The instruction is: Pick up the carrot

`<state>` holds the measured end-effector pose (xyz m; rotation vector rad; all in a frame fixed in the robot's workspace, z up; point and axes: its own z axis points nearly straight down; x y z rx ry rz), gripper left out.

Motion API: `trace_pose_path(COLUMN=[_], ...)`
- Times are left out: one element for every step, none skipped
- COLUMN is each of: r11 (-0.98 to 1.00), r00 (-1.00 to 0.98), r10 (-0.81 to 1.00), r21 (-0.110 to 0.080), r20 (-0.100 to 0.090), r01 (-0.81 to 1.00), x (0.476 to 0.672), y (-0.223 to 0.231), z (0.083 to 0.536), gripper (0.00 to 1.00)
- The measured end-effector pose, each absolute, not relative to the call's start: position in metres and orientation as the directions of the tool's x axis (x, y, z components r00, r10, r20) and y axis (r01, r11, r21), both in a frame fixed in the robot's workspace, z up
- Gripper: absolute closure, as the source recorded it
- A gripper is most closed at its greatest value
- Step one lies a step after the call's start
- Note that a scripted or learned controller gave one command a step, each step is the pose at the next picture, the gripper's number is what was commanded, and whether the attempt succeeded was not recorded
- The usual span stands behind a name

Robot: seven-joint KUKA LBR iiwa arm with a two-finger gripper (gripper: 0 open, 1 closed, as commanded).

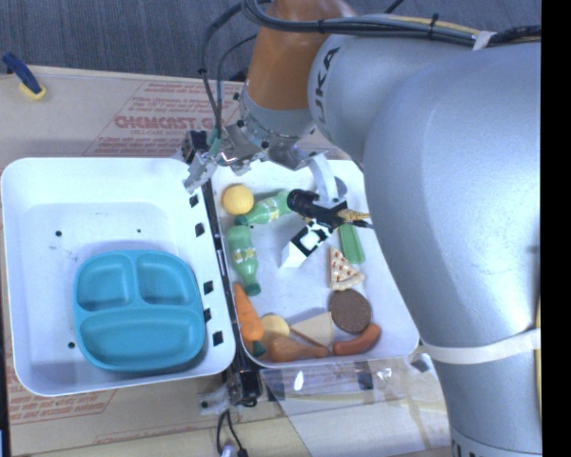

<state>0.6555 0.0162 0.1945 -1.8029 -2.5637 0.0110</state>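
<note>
The carrot point(247, 314) is orange and lies in the right bin point(392, 284), close to its left wall and near the front. It rests among other toy foods, with a pale round piece point(275, 327) touching its lower end. My gripper point(203, 163) hangs at the far end of the divider between the two bins, well behind the carrot and apart from it. Nothing shows between it and the carrot but a yellow ball point(236, 199) and a green bottle point(244, 261).
The right bin also holds a second green bottle point(266, 208), a pizza slice point(343, 269), a brown cookie point(350, 310), a cheese wedge point(314, 329), a sausage point(359, 339) and a white-and-black block point(303, 243). A blue divided plate point(138, 310) lies in the left bin point(38, 208). The arm covers the right bin's right side.
</note>
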Motion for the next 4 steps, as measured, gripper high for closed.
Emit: trace_pose_path(r11=[0.291,0.179,0.023,-0.131], r00=[-0.291,-0.179,-0.023,0.131], r10=[0.957,0.984,1.000,0.991], r21=[0.002,-0.021,-0.015,0.053], r20=[-0.001,-0.002,-0.006,0.009], r01=[0.957,0.984,1.000,0.990], x=[0.657,0.652,0.606,0.555], y=[0.094,0.151,0.119,0.117], z=[0.295,0.145,0.090,0.098], gripper=[0.00,0.00,0.00,0.00])
